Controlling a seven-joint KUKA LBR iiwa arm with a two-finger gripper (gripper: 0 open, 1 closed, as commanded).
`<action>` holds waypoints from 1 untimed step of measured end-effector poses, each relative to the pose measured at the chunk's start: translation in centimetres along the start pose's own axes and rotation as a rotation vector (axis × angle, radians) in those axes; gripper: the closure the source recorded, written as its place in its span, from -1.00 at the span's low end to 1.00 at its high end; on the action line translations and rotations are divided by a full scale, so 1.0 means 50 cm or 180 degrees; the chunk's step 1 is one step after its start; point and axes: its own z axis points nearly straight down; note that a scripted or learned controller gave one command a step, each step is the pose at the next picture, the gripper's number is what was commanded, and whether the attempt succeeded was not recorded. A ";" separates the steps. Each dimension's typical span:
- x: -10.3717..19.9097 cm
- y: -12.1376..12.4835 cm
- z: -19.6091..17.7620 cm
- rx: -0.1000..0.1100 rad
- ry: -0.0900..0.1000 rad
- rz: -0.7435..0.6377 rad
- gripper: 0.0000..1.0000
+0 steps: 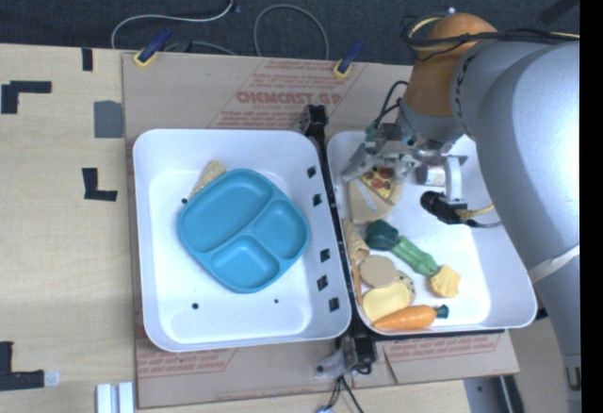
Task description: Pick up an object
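My gripper (382, 164) hangs low over the far end of the right bin (490, 256), its fingers (353, 166) standing open. Directly under it lies a toy pizza slice (370, 196), its top end showing between the jaws; nothing is held. Nearer the front of the same bin lie a green toy vegetable (400, 247), a beige round piece (379, 271), a yellow chunk (445, 282) and an orange carrot (407, 318).
The left bin (170, 298) holds a blue divided plate (243, 229) with a tan item (209, 176) poking out from under its far edge. The arm's grey body (528, 138) covers the right bin's far right side. A black divider (325, 213) separates the bins.
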 end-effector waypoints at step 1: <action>0.000 0.000 0.000 0.0000 0.0000 0.0003 -1.00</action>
